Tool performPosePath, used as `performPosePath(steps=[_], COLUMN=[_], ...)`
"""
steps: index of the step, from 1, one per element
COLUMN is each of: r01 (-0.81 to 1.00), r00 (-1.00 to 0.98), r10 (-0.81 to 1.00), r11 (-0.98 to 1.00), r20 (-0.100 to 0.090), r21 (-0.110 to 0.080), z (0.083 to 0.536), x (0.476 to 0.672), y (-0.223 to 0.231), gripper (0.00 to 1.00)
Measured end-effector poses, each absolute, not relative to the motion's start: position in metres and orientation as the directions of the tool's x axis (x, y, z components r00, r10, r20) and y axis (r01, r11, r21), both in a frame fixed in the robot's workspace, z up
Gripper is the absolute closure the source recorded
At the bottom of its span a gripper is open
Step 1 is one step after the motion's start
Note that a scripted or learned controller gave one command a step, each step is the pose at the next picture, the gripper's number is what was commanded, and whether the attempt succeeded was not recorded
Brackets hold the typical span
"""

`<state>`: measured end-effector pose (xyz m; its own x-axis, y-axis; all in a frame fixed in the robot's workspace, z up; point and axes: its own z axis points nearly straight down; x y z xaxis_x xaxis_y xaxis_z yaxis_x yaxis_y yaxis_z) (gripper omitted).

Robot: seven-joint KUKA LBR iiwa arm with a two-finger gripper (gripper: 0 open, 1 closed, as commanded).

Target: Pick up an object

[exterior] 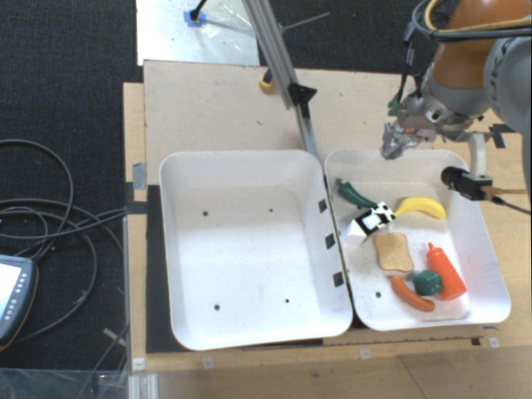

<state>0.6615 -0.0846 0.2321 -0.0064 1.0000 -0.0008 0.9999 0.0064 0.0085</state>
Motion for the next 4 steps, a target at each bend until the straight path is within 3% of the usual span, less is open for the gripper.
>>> performPosePath(steps=[1, 4], r01=[1.0, 1.0], r00=[-0.006, -0.01], r10=[1.0, 1.0], r11=[0.006, 0.01], r20=[0.0, 0.002], r21=[0.005, 0.001], z=[0.253, 0.223], x=[0.663, 0.645], y=[-0.085, 0.075], gripper=[1.0, 1.0])
